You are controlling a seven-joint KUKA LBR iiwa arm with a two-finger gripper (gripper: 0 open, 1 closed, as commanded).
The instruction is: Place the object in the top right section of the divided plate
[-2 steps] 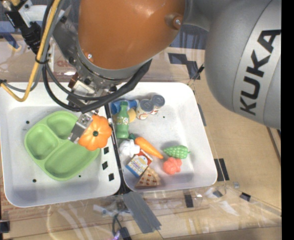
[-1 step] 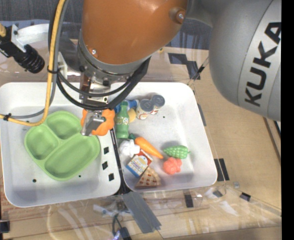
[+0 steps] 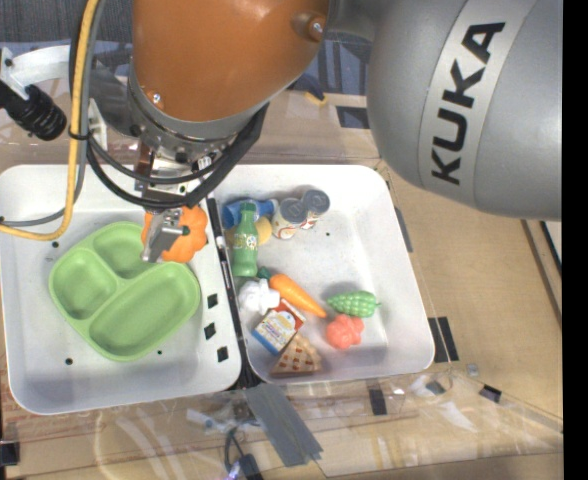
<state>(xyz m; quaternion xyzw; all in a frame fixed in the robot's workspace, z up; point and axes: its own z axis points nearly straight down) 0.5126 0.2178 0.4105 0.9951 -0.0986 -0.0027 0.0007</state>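
A green divided plate (image 3: 102, 320) lies in the left bin. An orange pumpkin-like toy (image 3: 186, 234) hangs at the plate's upper right edge, over the rim of its top section. My gripper (image 3: 166, 236) reaches down from under the big orange wrist band and is shut on the toy. One silver finger (image 3: 155, 242) shows in front of the toy; the other finger is hidden behind it. The wrist covers the upper part of the gripper.
The left bin (image 3: 34, 368) holds the plate. The right bin (image 3: 399, 298) holds a green bottle (image 3: 244, 250), a blue item (image 3: 240, 211), cans (image 3: 304, 209), a carrot (image 3: 296, 294), a green vegetable (image 3: 352, 304), a red fruit (image 3: 344, 332), a pizza slice (image 3: 296, 359) and a small carton (image 3: 277, 328). The bins' shared wall (image 3: 226, 298) runs just right of the gripper.
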